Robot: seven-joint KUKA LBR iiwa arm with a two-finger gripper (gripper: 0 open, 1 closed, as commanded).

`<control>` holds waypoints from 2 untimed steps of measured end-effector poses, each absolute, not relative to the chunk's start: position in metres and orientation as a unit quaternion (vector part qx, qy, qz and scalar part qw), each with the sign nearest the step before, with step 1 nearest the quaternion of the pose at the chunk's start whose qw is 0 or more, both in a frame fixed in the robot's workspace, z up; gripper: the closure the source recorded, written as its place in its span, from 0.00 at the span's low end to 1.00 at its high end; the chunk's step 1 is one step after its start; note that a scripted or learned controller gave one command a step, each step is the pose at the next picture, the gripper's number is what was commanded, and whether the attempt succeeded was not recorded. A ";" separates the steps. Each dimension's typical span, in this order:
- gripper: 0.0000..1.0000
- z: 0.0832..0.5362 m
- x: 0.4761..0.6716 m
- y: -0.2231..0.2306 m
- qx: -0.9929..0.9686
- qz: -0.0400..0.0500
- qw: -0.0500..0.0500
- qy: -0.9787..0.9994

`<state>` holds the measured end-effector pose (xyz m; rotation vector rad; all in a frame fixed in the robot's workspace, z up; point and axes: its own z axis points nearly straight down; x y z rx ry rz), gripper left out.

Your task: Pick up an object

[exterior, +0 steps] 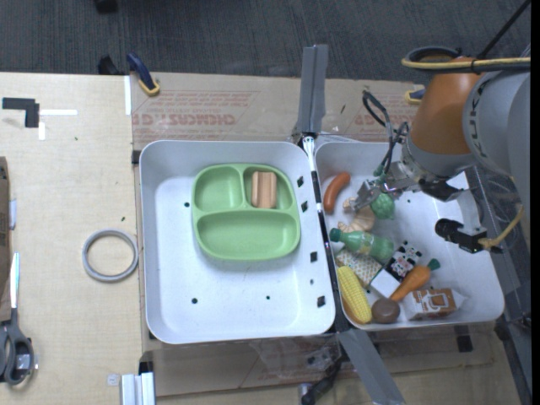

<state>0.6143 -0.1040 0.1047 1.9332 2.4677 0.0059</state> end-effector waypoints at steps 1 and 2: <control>1.00 0.192 0.659 -0.033 0.669 -0.001 0.001 0.743; 1.00 0.201 0.659 -0.033 0.668 -0.002 0.001 0.744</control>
